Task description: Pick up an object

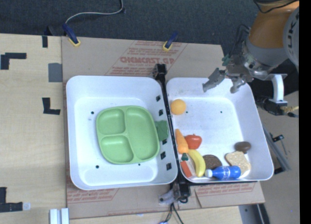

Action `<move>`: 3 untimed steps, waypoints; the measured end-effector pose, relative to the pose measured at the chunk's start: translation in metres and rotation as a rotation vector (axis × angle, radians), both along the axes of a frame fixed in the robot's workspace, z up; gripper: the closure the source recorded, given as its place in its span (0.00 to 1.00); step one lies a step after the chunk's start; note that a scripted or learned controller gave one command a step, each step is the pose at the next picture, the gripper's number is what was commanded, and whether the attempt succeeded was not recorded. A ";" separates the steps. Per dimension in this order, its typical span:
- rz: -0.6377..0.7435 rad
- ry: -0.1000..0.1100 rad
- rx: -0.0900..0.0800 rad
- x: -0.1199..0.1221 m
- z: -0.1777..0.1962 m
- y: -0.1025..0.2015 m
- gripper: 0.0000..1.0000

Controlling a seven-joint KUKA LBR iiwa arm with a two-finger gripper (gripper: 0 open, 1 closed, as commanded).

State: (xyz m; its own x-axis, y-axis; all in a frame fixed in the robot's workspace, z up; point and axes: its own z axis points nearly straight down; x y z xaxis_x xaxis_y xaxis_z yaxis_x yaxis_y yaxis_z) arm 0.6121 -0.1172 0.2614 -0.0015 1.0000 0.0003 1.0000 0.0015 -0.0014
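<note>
Two bins are sitting side by side below the camera, and everything worth grabbing is lying down and to the left of the gripper (224,84). Starting farthest left of it, the green divided plate (128,134) is resting in the left bin (80,92), well apart from the fingers and across the divider. Coming nearer, the orange ball (178,107) is sitting alone in the right bin (257,121), the closest piece to the gripper, down and to its left with bare white floor around it. Below that, the carrot (181,141) and the tomato (193,141) are touching, and the banana (196,162), the blue bottle (225,172) and the bread slice (238,161) are crowding the near wall, far below the fingers. The gripper itself is hovering over the far rim of the right bin, fingers spread apart and pinching nothing. My call: the ball is looking like the easy target, needing a short shift left and toward the camera before descending.
</note>
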 end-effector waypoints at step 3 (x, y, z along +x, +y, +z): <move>-0.006 -0.011 -0.009 -0.088 -0.174 0.014 0.00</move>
